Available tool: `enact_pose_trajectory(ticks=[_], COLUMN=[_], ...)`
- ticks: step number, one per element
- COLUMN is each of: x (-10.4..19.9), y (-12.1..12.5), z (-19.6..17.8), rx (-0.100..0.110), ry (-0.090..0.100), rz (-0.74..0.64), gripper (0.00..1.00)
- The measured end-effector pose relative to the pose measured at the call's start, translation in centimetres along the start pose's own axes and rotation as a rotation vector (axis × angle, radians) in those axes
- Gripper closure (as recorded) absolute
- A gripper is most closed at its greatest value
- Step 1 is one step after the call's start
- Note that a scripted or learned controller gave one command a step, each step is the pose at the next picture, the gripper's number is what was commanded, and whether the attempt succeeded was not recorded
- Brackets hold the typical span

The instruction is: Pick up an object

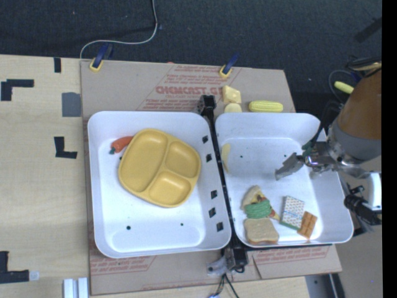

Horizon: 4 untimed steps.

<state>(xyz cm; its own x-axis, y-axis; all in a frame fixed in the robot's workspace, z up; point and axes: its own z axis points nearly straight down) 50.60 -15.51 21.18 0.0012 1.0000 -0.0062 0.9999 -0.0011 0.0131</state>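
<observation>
Closest to the lens, a bread slice (261, 230) lies at the right bin's (248, 121) front edge beside a green toy (258, 209) and a patterned packet (292, 210). Above them my gripper (290, 166) hovers over bare floor, fingers spread, grasping nothing. Across the divider, the left bin (102, 166) holds a yellow tray (159, 166).

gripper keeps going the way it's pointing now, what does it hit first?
Likely the bare floor of the right bin: the gripper points down-left over it. The pale piece at the left wall lies further on. Depth is unclear.
</observation>
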Motion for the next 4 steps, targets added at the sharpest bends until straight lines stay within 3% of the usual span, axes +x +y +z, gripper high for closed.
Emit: enact_pose_trajectory(ticks=[1,2,3,4], x=[5.8,5.1,5.2,12.8], y=[0.5,-2.4,-2.3,5.3], z=[12.0,12.6,11.6,2.2], rx=[0.025,0.009,0.011,0.000], ry=[0.011,0.005,0.006,0.009], rz=[-0.006,-0.001,-0.003,-0.014], gripper=[0.00,0.00,1.00,1.00])
